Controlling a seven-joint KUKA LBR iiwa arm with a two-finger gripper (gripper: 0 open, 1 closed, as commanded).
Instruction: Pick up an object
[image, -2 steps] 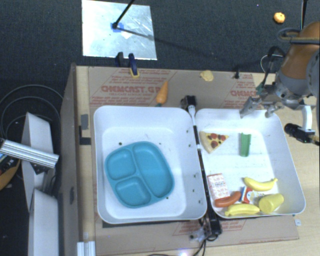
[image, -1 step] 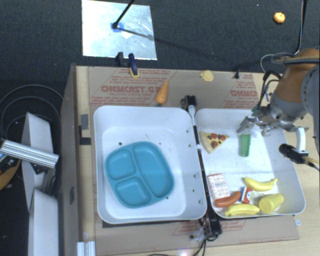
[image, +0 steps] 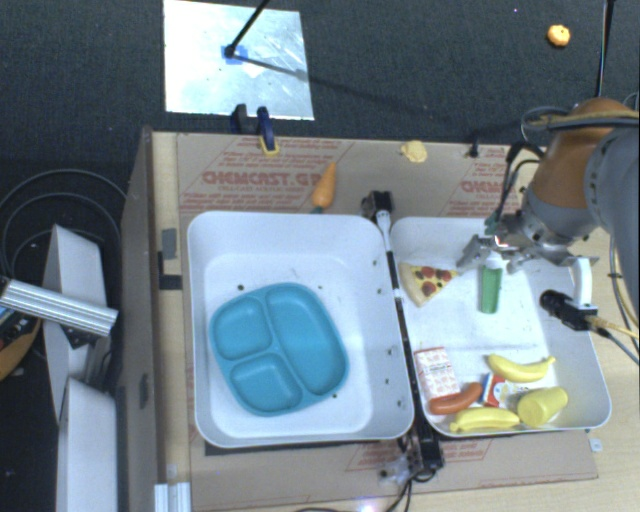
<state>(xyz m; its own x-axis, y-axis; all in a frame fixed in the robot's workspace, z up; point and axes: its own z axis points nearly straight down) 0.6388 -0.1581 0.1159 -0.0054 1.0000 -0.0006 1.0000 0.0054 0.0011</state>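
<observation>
two white bins sit side by side on the bench. the left bin (image: 200, 300) holds a blue divided tray (image: 277, 347). the right bin (image: 440, 235) holds a pizza slice (image: 428, 280), two bananas (image: 518, 367), a yellow cup (image: 543, 405), a sausage (image: 452, 400) and a small red-and-white packet (image: 436, 371). the grey arm (image: 585, 170) reaches into the right bin, and its gripper (image: 491, 256) pinches the top of a green cylinder (image: 489, 287), which hangs upright beside the pizza slice.
</observation>
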